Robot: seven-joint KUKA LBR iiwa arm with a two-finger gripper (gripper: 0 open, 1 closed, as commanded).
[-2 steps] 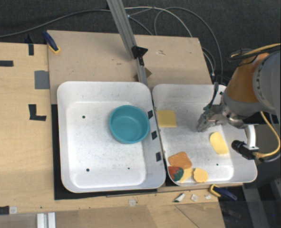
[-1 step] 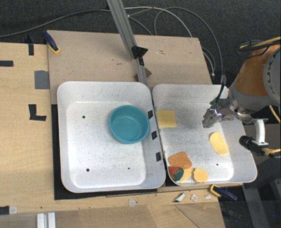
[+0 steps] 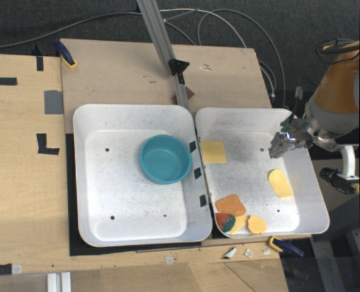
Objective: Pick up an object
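A: Surface? Pale wooden bench (image 3: 21, 163), black tape marks, a tan board (image 3: 119, 72) laid on top.

B: Beyond it? Dark grey carpet floor (image 3: 45, 8), thin white cables (image 3: 228, 17), slanted grey metal pole (image 3: 155, 23).

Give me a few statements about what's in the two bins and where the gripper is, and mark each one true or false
1. The teal bowl sits in the left bin. True.
2. The gripper hangs above the left bin. False: it is over the right bin, near its far right side.
3. A flat yellow square lies in the right bin. True.
4. The gripper grips the teal bowl. False: the bowl sits apart from it, in the other bin.
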